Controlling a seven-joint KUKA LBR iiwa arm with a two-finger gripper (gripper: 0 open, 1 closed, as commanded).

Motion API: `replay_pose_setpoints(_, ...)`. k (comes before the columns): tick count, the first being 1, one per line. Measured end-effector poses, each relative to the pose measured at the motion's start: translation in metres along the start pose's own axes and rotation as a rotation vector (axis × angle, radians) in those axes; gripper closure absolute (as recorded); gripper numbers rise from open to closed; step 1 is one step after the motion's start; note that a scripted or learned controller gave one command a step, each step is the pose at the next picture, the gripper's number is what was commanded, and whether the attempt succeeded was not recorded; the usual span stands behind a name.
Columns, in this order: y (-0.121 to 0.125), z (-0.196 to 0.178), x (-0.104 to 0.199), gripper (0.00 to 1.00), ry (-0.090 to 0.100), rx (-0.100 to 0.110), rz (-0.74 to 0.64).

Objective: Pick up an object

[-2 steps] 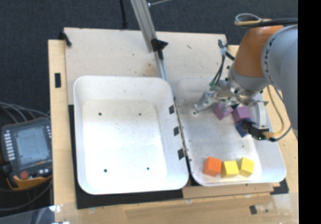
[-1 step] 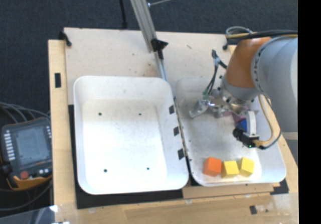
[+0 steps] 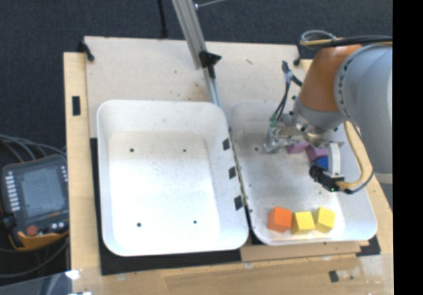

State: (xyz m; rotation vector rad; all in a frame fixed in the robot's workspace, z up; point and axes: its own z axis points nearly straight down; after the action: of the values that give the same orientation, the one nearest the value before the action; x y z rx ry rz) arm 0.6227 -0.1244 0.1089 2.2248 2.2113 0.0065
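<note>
A: Watching from the fixed overhead camera, what is the arm doing?

B: It is reaching into the right bin (image 3: 370,221) from the right, and the gripper (image 3: 281,143) is hanging low at the bin's upper middle. A purple object (image 3: 310,149) is lying just beside it, partly under the wrist. I cannot tell whether the pincer is wide or narrow.

A: Which step, in your judgement?

B: Approach or grasp attempt on the purple piece. An orange block (image 3: 280,219) and two yellow blocks (image 3: 304,221) (image 3: 326,219) are sitting in a row near the front wall. The left bin (image 3: 112,122) is not involved. Next, it needs a confirmed closure, then a lift.
</note>
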Motion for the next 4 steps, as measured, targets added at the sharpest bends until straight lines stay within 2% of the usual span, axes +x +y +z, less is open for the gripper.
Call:
replay_pose_setpoints(1, -0.001, -0.062, 0.005, 1.00, -0.001, -0.001, -0.009)
replay_pose_setpoints(2, 0.003, -0.107, -0.001, 1.00, -0.001, 0.000, -0.009)
replay_pose_setpoints(3, 0.003, -0.093, -0.002, 1.00, -0.002, 0.007, -0.008)
replay_pose_setpoints(4, 0.002, -0.107, 0.047, 1.00, 0.002, 0.006, -0.013)
